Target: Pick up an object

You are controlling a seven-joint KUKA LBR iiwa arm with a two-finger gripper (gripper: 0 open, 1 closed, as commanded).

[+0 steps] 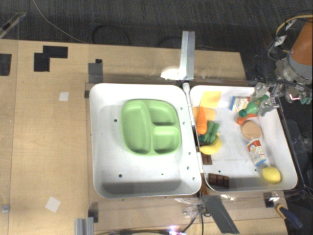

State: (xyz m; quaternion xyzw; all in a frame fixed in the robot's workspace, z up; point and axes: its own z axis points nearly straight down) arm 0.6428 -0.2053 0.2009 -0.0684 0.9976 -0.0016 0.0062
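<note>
The right bin (288, 153) holds several toy foods. Along its left side lie a yellow cheese slice (211, 99), an orange carrot (201, 122), a green vegetable (212, 129) and a banana (210, 148). A small blue and white packet (239, 103) lies at the back, with a tan round piece (251, 129) nearer the middle. My gripper (266, 100) hangs over the bin's back right corner. A green and orange-red toy (248, 110) sits right by its tip, and contact between them is unclear.
A light green divided plate (149, 126) lies in the left bin (105, 180). A white and red can (257, 152), a lemon (271, 175) and a brown chocolate bar (217, 181) sit near the right bin's front. A metal post (187, 55) stands behind the bins.
</note>
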